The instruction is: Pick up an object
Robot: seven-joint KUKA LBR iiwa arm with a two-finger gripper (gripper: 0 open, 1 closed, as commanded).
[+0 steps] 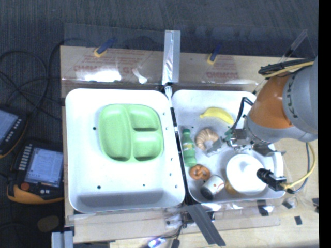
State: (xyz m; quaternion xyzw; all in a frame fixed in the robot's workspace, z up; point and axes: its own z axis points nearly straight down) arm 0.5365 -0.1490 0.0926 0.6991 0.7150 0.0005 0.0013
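The right bin holds a yellow banana, a tan croissant, a green bottle lying along the left wall, a glazed donut, a small can on its side and a white bowl. My gripper hangs low over the bin's middle, just right of the croissant and below the banana. The wrist with its orange band hides the gripper from above. No object is visibly between its jaws.
A green divided plate lies in the left bin. A central ridge separates the two bins. Cables and a black fitting sit at the right bin's right edge. Handheld devices lie on the floor at far left.
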